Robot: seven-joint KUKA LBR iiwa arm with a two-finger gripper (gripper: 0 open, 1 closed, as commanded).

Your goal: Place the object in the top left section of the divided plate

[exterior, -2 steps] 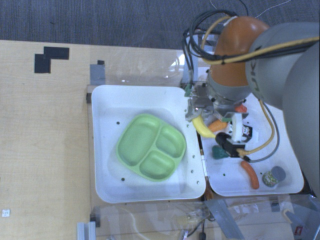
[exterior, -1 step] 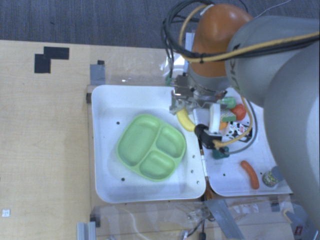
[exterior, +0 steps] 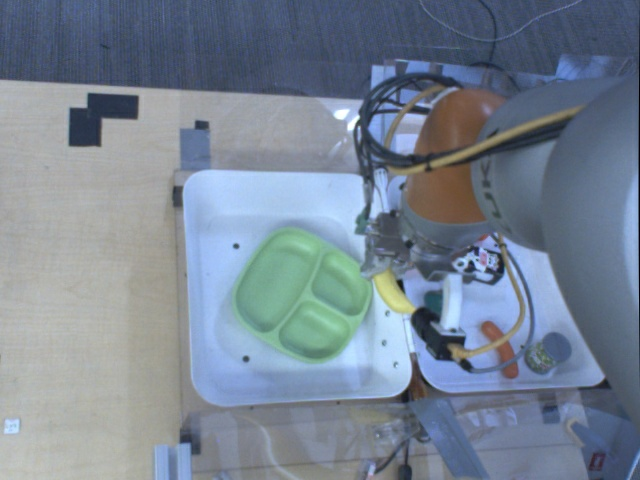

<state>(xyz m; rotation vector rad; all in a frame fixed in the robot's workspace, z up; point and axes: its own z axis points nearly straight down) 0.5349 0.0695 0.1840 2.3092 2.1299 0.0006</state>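
A small, curved yellow toy banana [exterior: 393, 294], smooth and glossy, hangs just beside the right edge of the green divided plate [exterior: 303, 295], over the left bin's [exterior: 215, 268] right side. The tool [exterior: 385, 264] sits directly above it; whether its fingers clamp the banana cannot be told. The plate is matte plastic, rounded, with three moulded compartments.

Grey arm [exterior: 570, 158] from the right (orange band above wrist), gripper [exterior: 385, 268] low.

Beside my right bin [exterior: 585, 373], an orange carrot-like stick [exterior: 498, 346] lies inside it, a grey round piece [exterior: 549, 350] just beyond.
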